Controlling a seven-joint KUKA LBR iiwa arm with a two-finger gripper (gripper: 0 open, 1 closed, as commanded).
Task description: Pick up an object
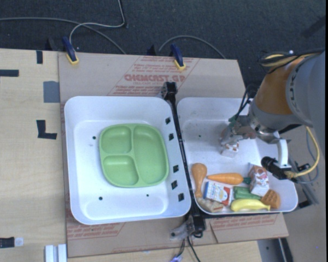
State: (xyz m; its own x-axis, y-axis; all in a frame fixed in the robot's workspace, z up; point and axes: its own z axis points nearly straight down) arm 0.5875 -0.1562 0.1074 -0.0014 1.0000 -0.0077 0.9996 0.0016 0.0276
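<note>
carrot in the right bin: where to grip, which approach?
Judgement only: grip the carrot at mid-body, jaws closing across its width. It lies flat and lengthwise left to right, top side exposed, so come straight down. The carton sits close below it and the tan piece at its left end, so a side approach looks crowded. The gripper is above it in the right bin.

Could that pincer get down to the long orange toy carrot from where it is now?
Probably yes. The pincer hovers in the same white bin, and the long orange toy carrot lies on top of the toy pile, uncovered.
</note>
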